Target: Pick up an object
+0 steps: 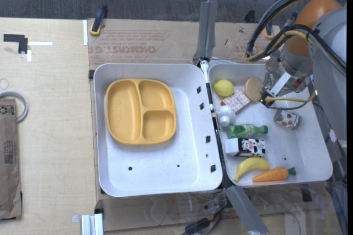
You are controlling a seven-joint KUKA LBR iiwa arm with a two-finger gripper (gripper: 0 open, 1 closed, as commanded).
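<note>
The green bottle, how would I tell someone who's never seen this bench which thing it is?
Look in the right-hand bin, left of its middle. The green bottle lies on its side there, just above a black-and-white carton and below a white ball. It's the only all-green thing there.

The right bin (309,167) is crowded along its left side: a lemon (223,87), a green bottle (246,131), a milk carton (246,146), a banana (251,166) and a carrot (271,174) are packed near one another. Open floor is left toward its right wall (beyond a small cup (287,119)). In the left bin (165,170), the yellow tray (141,111) takes up the upper part; bare floor is left below it.
</note>
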